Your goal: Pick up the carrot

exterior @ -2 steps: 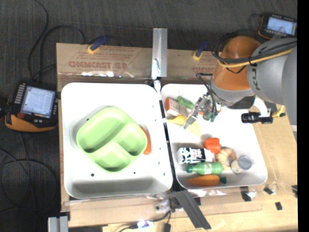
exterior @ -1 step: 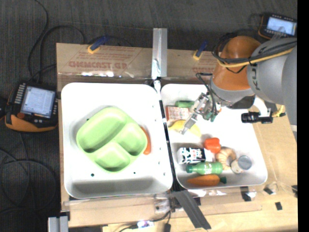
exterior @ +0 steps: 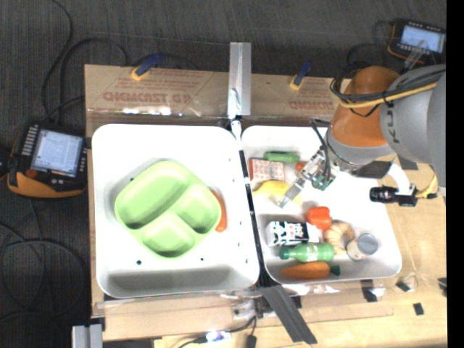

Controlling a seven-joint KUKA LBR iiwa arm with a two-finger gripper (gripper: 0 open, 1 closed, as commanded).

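So the carrot [exterior: 307, 270] is lying flat on its side at the near edge of the right bin [exterior: 382, 216], orange body with a little green stub pointing right. It's right up against the bin's near wall. Just behind it, touching or almost touching, there's a green bottle [exterior: 308, 252] also on its side. Left of that bottle, a bit farther back, is a small black and white carton [exterior: 287, 232] with a cow-spot pattern. To the right of the bottle there's a tan lumpy thing [exterior: 338, 232] and a small grey can [exterior: 365, 244] tipped over. An orange-red pepper-looking piece [exterior: 319, 217] sits just behind the tan thing.

Farther back in the same bin there's a yellow banana-ish item [exterior: 270, 189], a red and white patterned packet [exterior: 266, 169], and a green stick-shaped thing [exterior: 281, 156] near the far wall.

The hand [exterior: 310, 176] is over the middle of the right bin, well apart from the carrot, closer to the yellow item and the packet. Its fingers look spread apart with nothing between them, one tip down near the yellow item. The arm [exterior: 370, 122] comes in from the right with its orange band.

Left bin [exterior: 109, 267] has a green divided plate [exterior: 168, 207] in it, with something orange [exterior: 220, 212] poking out at the plate's right edge.

Both bins sit on a tabletop [exterior: 170, 93] covered with brown cardboard.
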